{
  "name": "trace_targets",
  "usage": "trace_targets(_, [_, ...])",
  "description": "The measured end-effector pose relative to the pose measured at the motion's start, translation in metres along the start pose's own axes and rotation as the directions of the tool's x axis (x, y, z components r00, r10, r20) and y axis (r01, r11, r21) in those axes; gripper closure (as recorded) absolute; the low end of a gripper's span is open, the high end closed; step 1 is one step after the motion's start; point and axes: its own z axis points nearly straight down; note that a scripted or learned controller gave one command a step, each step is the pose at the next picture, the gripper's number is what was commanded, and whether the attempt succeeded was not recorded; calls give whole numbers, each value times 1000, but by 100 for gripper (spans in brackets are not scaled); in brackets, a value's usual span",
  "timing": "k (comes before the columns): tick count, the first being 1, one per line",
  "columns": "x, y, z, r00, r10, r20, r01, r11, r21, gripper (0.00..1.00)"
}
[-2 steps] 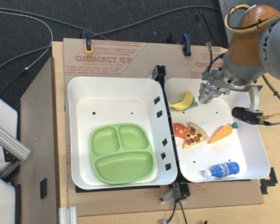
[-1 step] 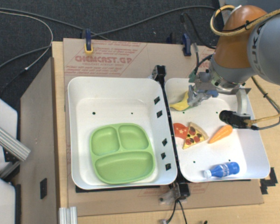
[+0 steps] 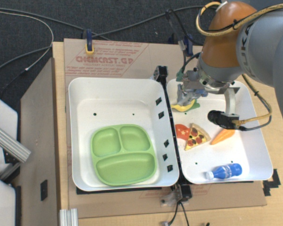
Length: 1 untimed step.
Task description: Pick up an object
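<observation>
My gripper (image 3: 187,98) hangs low at the back left of the right bin (image 3: 254,149), directly over a yellow banana-shaped toy (image 3: 182,108) with a bit of green beside it. The gripper's tip meets the toy's upper edge and hides part of it. Just in front lie a red piece (image 3: 181,131), a pizza slice (image 3: 197,136) and an orange carrot (image 3: 222,135). A small clear bottle with a blue label (image 3: 223,172) lies near the bin's front edge.
The left bin (image 3: 85,102) holds a green divided plate (image 3: 124,153). A black divider with clips (image 3: 166,121) separates the two bins. A black cylinder with a cable (image 3: 221,118) juts from the arm above the carrot. Cardboard (image 3: 108,55) lies behind the bins.
</observation>
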Motion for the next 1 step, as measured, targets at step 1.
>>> trace_targets(1, [58,-17,-2,1000,0,-1,0,1000,6,100])
